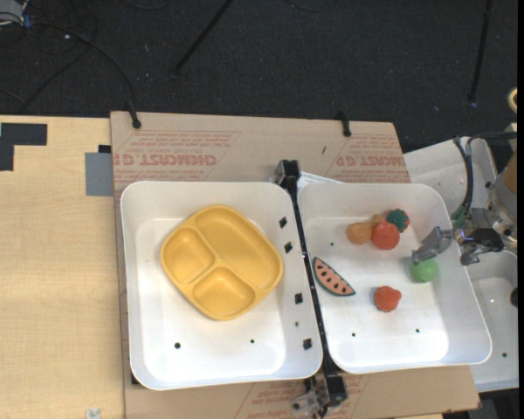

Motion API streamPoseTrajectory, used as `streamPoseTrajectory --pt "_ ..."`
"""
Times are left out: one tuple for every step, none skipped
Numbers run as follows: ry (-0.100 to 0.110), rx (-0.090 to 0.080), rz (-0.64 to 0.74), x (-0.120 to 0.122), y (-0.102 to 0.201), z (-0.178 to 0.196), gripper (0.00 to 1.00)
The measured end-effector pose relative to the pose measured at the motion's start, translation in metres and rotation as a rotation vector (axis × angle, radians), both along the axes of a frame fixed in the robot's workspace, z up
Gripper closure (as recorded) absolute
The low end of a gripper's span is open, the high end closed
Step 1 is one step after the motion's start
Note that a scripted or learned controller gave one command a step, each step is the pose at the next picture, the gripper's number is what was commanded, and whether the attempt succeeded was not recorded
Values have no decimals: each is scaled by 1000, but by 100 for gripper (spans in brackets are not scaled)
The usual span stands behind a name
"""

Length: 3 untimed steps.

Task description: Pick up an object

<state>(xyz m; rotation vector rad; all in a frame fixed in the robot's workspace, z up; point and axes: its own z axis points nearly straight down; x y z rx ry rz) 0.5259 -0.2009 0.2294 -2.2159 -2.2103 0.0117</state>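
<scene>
Bench: a pale wood top lay under a cardboard sheet (244, 151) with red print, dark floor and cables behind; two white bins sat side by side on the cardboard.
Gripper: the gripper (433, 245) reached in from 3 o'clock over the right bin (402, 347), near its 3 o'clock wall; whether the fingers were spread or pressed together could not be told.
Green ball: a green ball (424, 271) lay just at the gripper's tip, on its 6 o'clock side; contact could not be told, and it was not seen between the fingers.
Cluster: at the gripper's 9 o'clock sat a red ball (385, 236), touching an orange piece (359, 232) and a dark green piece (398, 219).
Strawberry: a red fruit (387, 298) lay at the gripper's 7 o'clock, apart from the rest.
Melon: a watermelon slice (333, 279) lay by the divider at the right bin's 9 o'clock.
Left bin: the left bin (201, 365) held a yellow plate (221, 261) with three compartments, near its middle.
</scene>
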Motion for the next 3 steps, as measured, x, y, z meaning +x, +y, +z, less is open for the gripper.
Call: streamPoseTrajectory --pt "-11 -2 3 3 0 6 0" --pt "-6 0 2 -7 0 -54 0" --pt "-7 0 2 -1 -3 -101 0"
